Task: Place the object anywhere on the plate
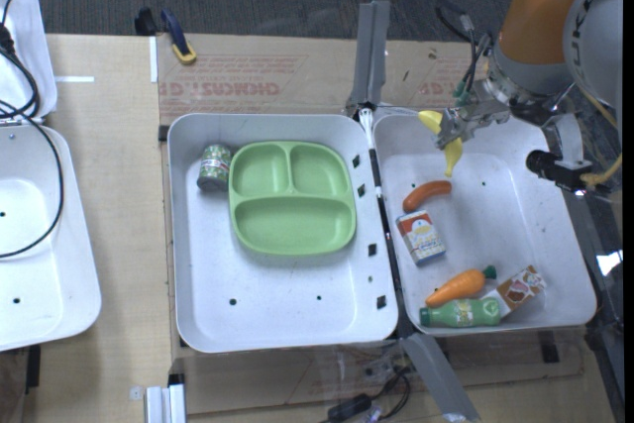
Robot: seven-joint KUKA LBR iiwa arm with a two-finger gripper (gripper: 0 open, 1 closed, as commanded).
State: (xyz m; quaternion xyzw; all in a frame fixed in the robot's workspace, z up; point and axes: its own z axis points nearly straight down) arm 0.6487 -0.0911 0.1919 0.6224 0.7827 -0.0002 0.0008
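Two bins: we see the hand gripping a banana above sausage, carton, carrot; plate leftward.

Both bins look like smooth white plastic, the left bin and the right bin, with a dull sheen where the light catches their walls. The green plate is matt plastic, evenly coloured. Beside it, the small can has a shiny metal top and a printed paper-like label. The sausage, carrot and banana all have the slick look of moulded plastic. The green bottle is glossy. The little carton looks like printed card. Under the bins lies plain brown cardboard, matt and faintly printed. The arm has a smooth orange shell with a soft gloss.
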